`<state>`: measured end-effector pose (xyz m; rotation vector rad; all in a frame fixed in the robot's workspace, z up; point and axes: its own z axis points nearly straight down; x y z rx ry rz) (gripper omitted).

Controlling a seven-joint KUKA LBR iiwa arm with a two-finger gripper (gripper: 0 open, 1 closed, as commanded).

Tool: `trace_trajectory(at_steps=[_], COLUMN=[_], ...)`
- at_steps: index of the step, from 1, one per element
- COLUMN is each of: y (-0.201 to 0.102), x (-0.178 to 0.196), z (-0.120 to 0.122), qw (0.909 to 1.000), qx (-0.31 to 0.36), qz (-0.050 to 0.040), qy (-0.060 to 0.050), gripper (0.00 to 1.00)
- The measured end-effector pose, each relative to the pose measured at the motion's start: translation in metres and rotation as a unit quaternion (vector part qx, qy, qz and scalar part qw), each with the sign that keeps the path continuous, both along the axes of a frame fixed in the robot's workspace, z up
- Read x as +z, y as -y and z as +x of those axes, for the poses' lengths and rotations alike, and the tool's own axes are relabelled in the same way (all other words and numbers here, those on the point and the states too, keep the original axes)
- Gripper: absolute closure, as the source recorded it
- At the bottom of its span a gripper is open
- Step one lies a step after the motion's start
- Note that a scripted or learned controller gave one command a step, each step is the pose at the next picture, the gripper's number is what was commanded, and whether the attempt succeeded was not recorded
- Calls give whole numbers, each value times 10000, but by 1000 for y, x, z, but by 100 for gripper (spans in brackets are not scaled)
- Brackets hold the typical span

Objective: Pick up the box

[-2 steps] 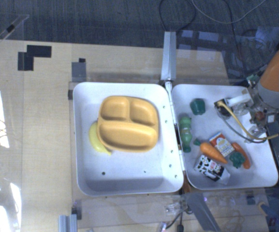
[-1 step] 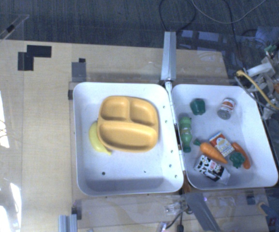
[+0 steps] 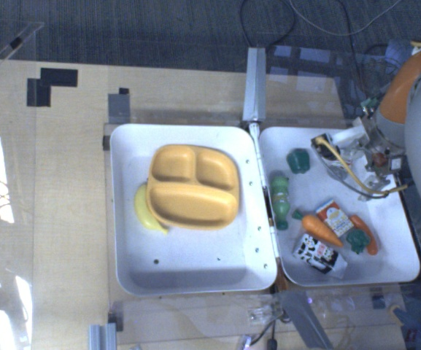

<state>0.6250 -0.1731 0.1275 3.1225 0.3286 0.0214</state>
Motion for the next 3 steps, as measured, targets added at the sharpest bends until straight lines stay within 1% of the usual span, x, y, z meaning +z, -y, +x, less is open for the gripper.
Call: trace_trajectory(at_steps=[1,2,3], y=[11,-15,14], x=[41,-9,-38], z=[17,-2,-27], qw=[10000,10000,9976], qx=[2,-18,690], qz=[1,7,4], qy=[-45,-43,-54], gripper=[0,0,0])
